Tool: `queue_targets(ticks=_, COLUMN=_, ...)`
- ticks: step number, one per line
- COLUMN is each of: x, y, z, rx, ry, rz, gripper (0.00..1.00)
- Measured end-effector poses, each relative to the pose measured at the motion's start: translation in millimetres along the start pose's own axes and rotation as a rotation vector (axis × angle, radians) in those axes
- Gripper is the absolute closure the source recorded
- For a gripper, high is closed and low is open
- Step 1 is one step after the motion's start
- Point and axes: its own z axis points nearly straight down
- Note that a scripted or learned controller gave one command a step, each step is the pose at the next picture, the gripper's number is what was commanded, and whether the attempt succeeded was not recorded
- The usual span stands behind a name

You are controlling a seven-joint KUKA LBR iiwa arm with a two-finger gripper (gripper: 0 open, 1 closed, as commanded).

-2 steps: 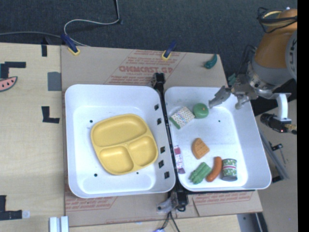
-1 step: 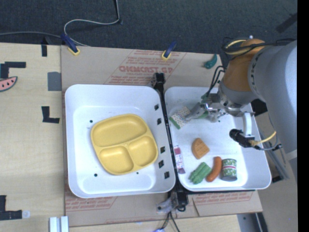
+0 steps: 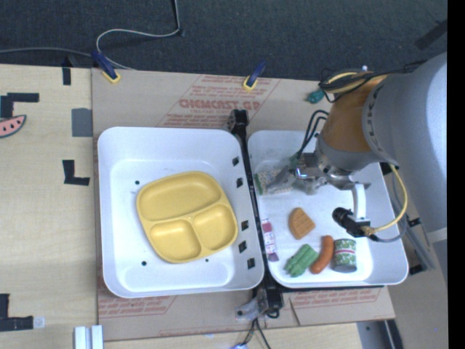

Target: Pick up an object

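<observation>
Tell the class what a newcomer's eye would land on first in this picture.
The yellow three-compartment plastic tray dominates the left white bin. From the right, the grey arm with its orange band reaches over the right white bin, where small toy foods cluster: an orange cracker, green pod, sausage.

You are looking down from one fixed camera above the worktop [image 3: 43, 217], tilted at a slant so the far edge and the dark floor [image 3: 290, 20] beyond sit along the top. Both white bins fill the middle — the left bin [image 3: 116, 217] and the right bin [image 3: 389, 264] side by side, seen whole. The arm [image 3: 392, 122] enters from your right, close under the lens.
</observation>
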Motion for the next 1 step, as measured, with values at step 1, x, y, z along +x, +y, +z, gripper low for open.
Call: queue_targets(ticks=1, x=5.2, y=55.4, z=5.1, rx=0.068, ry=0.008, rz=0.012, gripper=0.0)
